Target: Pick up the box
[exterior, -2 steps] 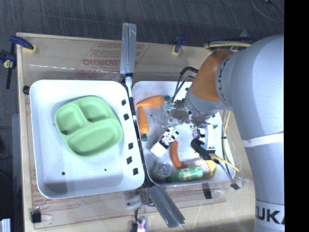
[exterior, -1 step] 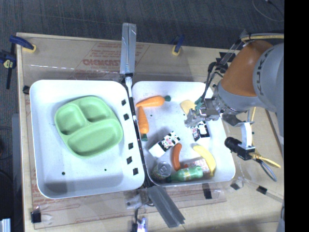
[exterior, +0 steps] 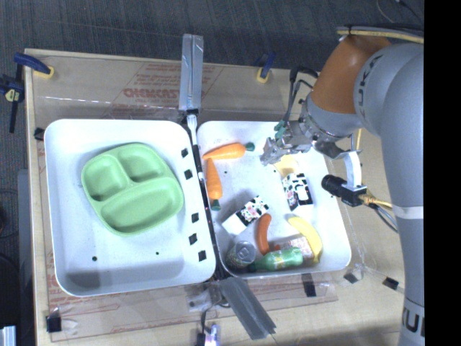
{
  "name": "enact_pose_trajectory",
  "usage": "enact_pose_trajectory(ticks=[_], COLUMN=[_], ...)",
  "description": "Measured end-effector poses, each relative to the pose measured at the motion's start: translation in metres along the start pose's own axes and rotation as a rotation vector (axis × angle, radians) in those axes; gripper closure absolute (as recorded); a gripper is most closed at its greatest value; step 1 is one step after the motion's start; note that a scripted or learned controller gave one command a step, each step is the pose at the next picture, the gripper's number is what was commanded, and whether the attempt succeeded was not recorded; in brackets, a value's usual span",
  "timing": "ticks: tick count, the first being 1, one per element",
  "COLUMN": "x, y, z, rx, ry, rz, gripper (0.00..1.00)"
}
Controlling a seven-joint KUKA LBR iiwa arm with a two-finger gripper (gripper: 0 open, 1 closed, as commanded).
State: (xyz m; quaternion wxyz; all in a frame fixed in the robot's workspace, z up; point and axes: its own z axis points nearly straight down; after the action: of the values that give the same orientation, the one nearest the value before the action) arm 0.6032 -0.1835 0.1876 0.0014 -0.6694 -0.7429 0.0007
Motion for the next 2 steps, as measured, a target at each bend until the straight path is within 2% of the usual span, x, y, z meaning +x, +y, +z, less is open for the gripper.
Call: enact_pose_trajectory(ticks=[1, 2], x=[0.031, 0.039], y=[-0.027, -0.054], z=[0.097, 0.04], rx=[0.001, -0.001], ry=[0.001, 0.0], rz=[-0.11, 0.039], gripper=[1.0, 1.0])
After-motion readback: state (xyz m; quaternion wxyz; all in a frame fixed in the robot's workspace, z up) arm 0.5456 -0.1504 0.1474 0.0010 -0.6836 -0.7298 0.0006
